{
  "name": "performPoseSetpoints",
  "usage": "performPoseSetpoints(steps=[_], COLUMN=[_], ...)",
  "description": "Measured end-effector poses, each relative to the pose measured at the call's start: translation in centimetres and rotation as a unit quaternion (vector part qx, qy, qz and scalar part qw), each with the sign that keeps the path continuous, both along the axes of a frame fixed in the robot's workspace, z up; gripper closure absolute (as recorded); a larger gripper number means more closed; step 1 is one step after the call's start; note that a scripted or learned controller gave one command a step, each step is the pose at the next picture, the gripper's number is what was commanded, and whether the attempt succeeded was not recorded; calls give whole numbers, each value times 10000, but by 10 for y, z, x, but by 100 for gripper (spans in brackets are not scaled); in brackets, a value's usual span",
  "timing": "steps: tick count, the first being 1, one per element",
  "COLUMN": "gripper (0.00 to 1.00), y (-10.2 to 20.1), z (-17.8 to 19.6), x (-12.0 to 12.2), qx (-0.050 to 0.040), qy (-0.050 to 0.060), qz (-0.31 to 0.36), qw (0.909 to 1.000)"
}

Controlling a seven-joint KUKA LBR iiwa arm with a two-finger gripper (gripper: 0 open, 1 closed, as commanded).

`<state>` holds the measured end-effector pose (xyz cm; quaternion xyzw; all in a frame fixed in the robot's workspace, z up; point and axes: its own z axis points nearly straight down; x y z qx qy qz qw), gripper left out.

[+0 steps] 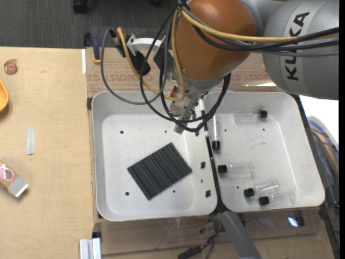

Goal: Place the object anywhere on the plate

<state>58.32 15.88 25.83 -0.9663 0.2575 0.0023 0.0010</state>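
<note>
Your arm (215, 36) hung over the back edge of the two bins, reaching in from the right, with the pincer (186, 117) low above the rear of the left bin (108, 161), close to the divider. From above, the wrist and its looped cables covered most of the tool, so you could not tell how the pincer stood, and nothing could be seen between its tips.

The plate (159, 170), the dark ribbed rectangle, lay flat and turned at an angle in the middle of the left bin, with nothing resting on it. The likely objects, several clear vials with black caps, were all on the other side: one vial (214, 134) lay along the divider just beside the pincer, another (249, 116) lay near the back of the right bin (302, 161), and a small group (253, 186) lay toward the front of that bin.

By that layout, you would have judged the task barely begun: no vial lifted, none on the plate. What remained was the whole of it, namely closing on a vial, most plausibly the one by the divider, carrying it over to the left bin and setting it down on the ribbed surface.
</note>
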Motion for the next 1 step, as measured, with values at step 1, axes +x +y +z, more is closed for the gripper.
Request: performPoseSetpoints(steps=[1], gripper=[100], y=[-54], z=[36], x=[-57], qx=[2], qy=[-6], qz=[715], qw=[9974])
